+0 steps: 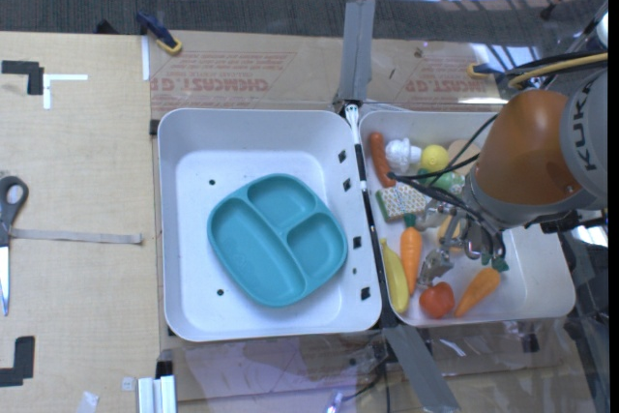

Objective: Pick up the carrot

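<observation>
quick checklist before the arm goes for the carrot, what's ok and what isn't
1. Target visible: ok. A carrot lies in the right bin, left of the gripper.
2. Single target: not ok. A second carrot lies lower right.
3. Crowding: not ok. A yellow banana lies along the first carrot's left and a tomato sits just below.
4. Carrot in the jaws: not ok, nothing seen between them.
5. Jaw opening: cannot tell.
6. Teal divided plate in the left bin: ok, apart from the work.
</observation>
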